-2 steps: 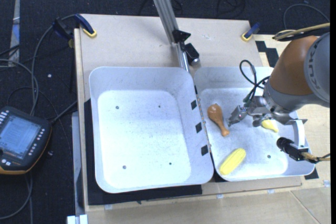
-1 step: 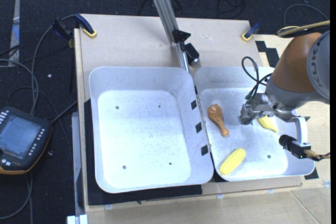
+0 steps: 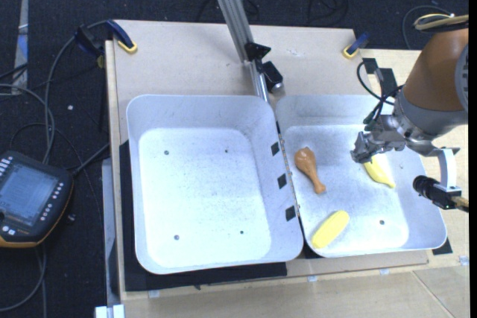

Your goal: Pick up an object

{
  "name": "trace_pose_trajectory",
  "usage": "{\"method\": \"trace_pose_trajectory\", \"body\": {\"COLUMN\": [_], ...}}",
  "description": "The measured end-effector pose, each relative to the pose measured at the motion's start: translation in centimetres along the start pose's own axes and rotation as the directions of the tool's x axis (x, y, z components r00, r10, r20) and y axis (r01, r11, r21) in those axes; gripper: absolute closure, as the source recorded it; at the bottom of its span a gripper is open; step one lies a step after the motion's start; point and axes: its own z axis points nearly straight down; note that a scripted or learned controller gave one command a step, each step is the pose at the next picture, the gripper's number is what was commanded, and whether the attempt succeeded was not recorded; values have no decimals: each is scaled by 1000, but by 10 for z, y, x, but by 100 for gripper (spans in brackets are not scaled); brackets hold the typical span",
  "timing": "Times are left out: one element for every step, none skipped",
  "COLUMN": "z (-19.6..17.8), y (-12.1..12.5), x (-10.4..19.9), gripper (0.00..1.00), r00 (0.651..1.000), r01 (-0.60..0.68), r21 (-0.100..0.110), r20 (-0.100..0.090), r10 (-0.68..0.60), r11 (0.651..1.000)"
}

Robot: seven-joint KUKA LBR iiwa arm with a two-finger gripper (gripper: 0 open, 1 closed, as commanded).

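Three objects lie in the right bin (image 3: 298, 119). A brown drumstick-shaped toy (image 3: 311, 169) rests near the bin's left side. Towards the front edge sits a yellow corn-like piece (image 3: 329, 229). A small yellow banana-like piece (image 3: 379, 173) lies at the right, just below and touching the tip of my gripper (image 3: 363, 152). The gripper hangs low over the right bin, with the arm's grey wrist and orange band (image 3: 440, 67) behind it. Its tip is dark and small in this view.
The left bin (image 3: 141, 115) stands beside the right one, their walls meeting at the middle. A slanted metal bar (image 3: 231, 0) crosses the back of the bench. Yellow clamps (image 3: 127, 46) sit at the bench's rear corners. A pendant (image 3: 30, 194) lies on the floor at left.
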Motion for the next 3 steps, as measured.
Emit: {"method": "trace_pose_trajectory", "body": {"z": [-42,-87,-72], "y": [-1,-4,-5], "x": [-1,5,57], "gripper": [100,100,100], "r00": [1000,1000,1000], "r01": [0,1,4], "r21": [0,0,4], "r20": [0,0,-2], "r10": [0,-1,-4], "r11": [1000,1000,1000]}}
